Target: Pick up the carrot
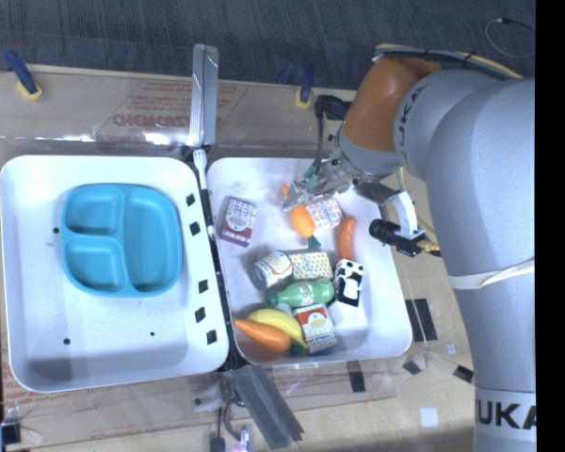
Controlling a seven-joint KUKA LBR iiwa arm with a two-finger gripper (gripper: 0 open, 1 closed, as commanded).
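carrot [346, 236] is lying in the right bin [388, 332], near its right wall, long axis running roughly up and down the view, just beside an orange fruit [303, 221] and a small packet [324, 212]. it is looking like a toy: light, stiff, smooth, likely slippery, tapering. i am judging the thick middle, pinched across its width, the best hold. gripper [313, 179] is hovering near the bin's top; how it is set i cannot tell.
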